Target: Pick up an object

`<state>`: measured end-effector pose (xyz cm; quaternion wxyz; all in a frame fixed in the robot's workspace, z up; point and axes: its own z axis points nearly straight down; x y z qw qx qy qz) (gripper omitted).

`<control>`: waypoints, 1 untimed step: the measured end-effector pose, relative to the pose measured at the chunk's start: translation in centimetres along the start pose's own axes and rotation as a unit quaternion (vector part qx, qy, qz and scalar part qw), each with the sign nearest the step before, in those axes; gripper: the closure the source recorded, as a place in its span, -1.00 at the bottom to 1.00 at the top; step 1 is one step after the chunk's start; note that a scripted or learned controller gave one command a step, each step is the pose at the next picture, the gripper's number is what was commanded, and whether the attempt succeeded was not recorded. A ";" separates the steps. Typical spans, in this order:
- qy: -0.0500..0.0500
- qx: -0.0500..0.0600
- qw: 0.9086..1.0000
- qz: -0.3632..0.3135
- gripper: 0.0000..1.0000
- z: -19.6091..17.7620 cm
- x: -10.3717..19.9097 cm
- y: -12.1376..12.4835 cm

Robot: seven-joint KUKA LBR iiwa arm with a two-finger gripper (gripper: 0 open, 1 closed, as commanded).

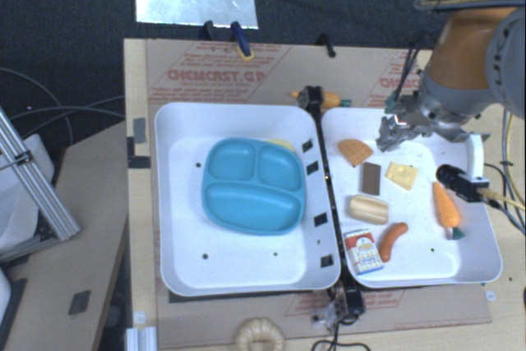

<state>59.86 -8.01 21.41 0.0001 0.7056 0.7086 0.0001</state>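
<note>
The grey two-finger gripper (pixel 393 134) hovers over the right white bin (pixel 477 265), its finger state impossible to tell. A tan wedge-shaped toy bread slice (pixel 356 150) lies just to its left, with a pale yellow cheese square (pixel 402 175) just below.

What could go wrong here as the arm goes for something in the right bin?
1. The pincer hangs near the bin's back edge, beside the bread slice; coming down off-centre, it may just shove the slice.
2. The chocolate, cheese and bun lie close together, so a grab could nudge a neighbour.
3. All three look flat or low, hard to pinch.
</note>
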 end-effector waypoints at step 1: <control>0.000 -0.001 1.000 0.002 1.00 -1.6 -0.9 0.3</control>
